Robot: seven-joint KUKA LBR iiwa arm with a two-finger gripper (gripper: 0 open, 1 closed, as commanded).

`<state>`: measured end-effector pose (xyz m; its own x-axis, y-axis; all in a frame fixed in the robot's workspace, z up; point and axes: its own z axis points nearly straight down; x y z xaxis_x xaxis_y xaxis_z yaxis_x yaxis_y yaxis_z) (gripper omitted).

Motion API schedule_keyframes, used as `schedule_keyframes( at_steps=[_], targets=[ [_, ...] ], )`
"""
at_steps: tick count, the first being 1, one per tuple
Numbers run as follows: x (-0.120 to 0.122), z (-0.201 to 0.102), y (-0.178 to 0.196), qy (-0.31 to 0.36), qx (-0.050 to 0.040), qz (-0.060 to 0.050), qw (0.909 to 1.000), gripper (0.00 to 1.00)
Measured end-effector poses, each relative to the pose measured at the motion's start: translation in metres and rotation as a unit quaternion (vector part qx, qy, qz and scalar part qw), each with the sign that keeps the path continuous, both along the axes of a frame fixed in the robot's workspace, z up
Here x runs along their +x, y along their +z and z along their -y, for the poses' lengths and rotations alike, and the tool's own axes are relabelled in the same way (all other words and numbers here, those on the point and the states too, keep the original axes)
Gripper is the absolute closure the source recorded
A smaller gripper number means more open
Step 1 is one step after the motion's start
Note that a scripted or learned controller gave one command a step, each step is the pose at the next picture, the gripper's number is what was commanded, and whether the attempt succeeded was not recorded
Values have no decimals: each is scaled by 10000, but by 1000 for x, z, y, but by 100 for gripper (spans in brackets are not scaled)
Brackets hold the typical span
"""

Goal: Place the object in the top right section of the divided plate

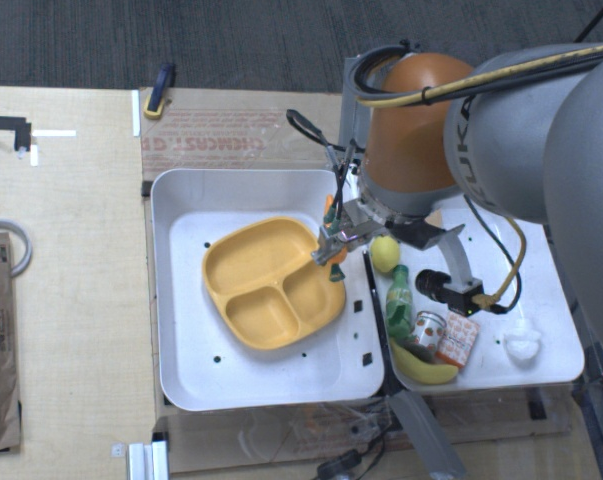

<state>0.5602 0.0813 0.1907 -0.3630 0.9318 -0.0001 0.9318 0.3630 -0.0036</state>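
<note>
A yellow divided plate (256,260) lies in the left white bin (181,368), with one large section at the upper left and two smaller ones at the lower middle and right. My gripper (332,255) hangs low over the plate's right rim, by the wall between the two bins. The grey arm with its orange band (421,118) covers the space above it. I cannot make out any object in the gripper.
The right bin (551,298) holds a lemon (384,254), a green bottle (398,298), a banana (424,366), a small can (428,326), a printed packet (458,338) and a white lump (522,346). Cables (501,278) loop below the wrist.
</note>
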Motion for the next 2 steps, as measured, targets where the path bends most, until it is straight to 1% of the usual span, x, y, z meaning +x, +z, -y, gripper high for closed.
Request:
schedule_keyframes(
  at_steps=[1, 2],
  targets=[
    [-13, -77, -12, -1122, -10, -2, 9937, 100],
    [-83, -140, -43, 281, -9, -12, 9996, 100]
  ],
)
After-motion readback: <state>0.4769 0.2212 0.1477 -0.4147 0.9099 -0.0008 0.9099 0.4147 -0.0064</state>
